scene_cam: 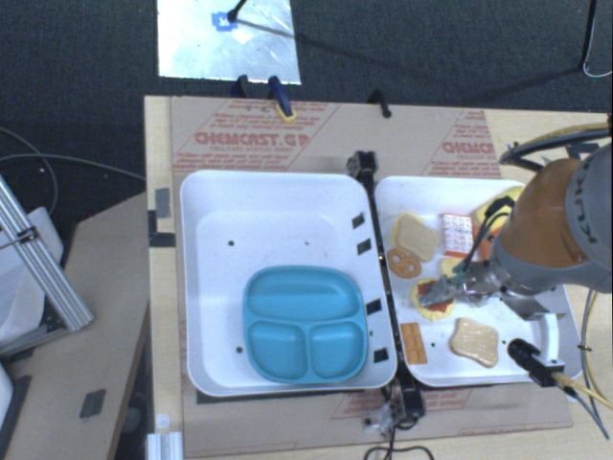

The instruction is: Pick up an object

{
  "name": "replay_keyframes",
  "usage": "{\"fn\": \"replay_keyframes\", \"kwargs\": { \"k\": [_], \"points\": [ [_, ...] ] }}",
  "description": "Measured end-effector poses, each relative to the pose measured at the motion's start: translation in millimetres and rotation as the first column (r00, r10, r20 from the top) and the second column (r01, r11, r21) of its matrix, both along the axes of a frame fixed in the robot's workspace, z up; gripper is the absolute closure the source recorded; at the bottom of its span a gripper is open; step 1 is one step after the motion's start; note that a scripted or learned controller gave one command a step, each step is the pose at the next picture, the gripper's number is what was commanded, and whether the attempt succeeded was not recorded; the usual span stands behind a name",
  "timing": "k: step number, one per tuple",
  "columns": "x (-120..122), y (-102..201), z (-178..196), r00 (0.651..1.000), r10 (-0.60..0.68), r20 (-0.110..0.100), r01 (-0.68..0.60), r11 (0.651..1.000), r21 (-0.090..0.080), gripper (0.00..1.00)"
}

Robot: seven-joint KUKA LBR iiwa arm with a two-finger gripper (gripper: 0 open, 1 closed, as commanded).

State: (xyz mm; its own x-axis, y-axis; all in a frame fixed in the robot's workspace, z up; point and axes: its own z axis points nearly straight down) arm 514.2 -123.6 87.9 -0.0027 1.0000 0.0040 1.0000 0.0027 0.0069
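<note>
You had two white bins side by side on the worktop (316,127). The left bin (215,218), at the middle of the frame, carried a blue divided plate (305,322) in its lower half. The right bin (417,372) held the loose play food, so the arm had good reason to reach there from the right edge.

The candidates lay spread apart in that right bin: a pale cheese-like slice (415,235) near its upper left, a pretzel (402,263) just below it, a red-and-white packet (456,232) to their right, a toast slice (475,341) at the lower right and a small orange-brown bar (413,342) along the lower left.

The pincer (450,286) sat low over a flat yellow piece with red on it (431,302), near the bin's middle, which I judge was the object you were after. Whether it was spread or closed, and whether it had caught anything, I could not tell; the wrist and the clutter under it hid that.
</note>
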Motion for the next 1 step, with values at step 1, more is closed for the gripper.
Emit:
{"fn": "replay_keyframes", "kwargs": {
  "k": [1],
  "points": [
    [-28.4,7.8,-3.8,1.000,-0.002,-0.008,0.002,1.000,-0.003,0.00]
  ]
}}
